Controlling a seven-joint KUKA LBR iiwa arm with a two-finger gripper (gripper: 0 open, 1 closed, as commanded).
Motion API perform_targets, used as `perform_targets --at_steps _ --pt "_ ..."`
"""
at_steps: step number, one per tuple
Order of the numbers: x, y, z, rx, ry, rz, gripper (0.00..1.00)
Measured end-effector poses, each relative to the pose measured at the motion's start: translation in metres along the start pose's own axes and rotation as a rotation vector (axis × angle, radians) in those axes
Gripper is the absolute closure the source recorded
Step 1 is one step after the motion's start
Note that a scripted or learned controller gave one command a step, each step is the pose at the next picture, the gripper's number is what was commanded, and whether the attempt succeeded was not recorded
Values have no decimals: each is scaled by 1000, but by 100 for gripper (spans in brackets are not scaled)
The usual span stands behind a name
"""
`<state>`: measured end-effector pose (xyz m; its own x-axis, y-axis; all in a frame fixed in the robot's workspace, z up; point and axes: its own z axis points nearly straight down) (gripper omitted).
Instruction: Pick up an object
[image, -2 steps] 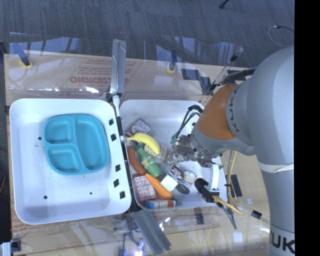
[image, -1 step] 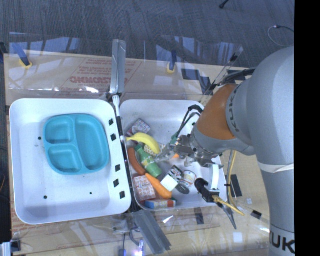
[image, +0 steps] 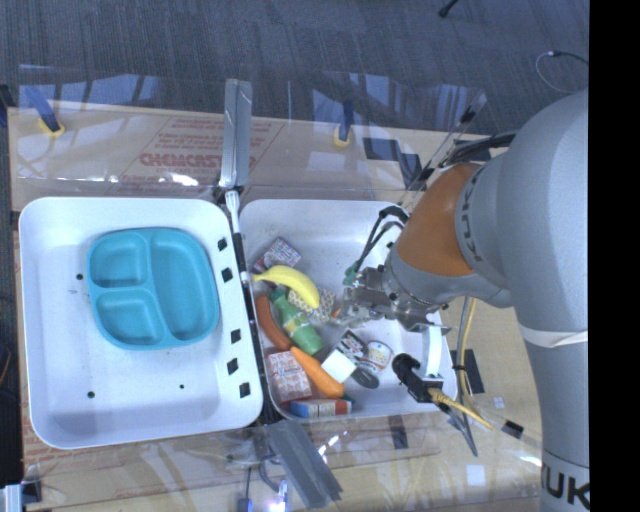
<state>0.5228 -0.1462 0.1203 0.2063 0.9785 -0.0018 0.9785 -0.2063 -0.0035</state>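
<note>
bins (image: 40, 300): 2; banana (image: 292, 283): 1; tray (image: 152, 286): 1.

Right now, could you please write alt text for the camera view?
A grey arm's gripper hangs over the right bin, among a banana, a carrot and other clutter. The left bin holds a blue divided plate.

two white bins (image: 50, 330), one blue tray (image: 152, 286), one banana (image: 290, 284)
</note>
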Motion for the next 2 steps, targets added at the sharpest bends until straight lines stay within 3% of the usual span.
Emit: perform_targets --at_steps 1,2 --pt "0 0 0 0 0 -1 0" --pt "1 0 -9 1 0 -5 100"
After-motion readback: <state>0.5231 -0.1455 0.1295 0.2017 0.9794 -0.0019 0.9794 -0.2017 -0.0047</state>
